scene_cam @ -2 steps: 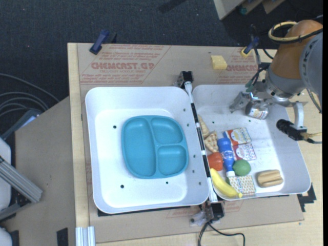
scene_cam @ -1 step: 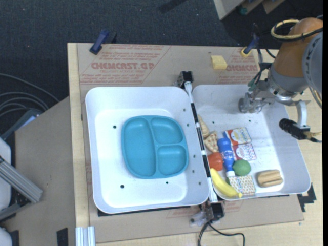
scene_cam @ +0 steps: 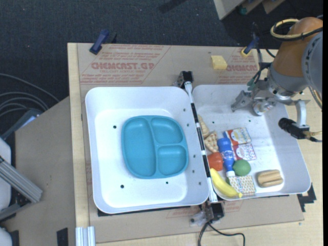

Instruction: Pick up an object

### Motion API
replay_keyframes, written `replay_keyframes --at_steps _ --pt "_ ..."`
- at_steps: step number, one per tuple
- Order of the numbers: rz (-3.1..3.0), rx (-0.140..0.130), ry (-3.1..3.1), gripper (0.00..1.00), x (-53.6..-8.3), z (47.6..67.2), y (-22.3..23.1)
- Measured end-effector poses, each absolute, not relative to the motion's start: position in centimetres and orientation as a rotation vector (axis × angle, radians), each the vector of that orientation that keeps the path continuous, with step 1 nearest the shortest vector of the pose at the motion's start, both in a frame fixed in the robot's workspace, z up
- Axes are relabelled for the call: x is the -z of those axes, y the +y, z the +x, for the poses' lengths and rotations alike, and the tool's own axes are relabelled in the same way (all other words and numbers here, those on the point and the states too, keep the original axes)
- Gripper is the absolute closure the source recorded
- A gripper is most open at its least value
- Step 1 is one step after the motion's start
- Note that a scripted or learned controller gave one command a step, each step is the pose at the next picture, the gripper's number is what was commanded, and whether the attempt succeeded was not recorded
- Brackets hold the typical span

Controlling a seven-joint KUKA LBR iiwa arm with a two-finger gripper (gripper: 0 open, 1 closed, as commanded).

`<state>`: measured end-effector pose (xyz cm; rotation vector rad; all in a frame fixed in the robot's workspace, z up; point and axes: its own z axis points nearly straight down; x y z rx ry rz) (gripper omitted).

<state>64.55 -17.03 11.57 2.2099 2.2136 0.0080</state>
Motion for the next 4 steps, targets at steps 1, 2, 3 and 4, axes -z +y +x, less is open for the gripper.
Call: replay_keyframes --at_steps 1,2,3,4 --pt "2.225 0.002 2.223 0.0 -8.4 52.3 -13.7" --pt "2.22 -0.002 2.223 0.0 -8.5 60.4 -10.0" --pt "2.22 -0.001 2.222 0.0 -8.5 64.8 -9.4" --pt "2.23 0.02 2.233 0.0 -8.2 66.3 -15.0"
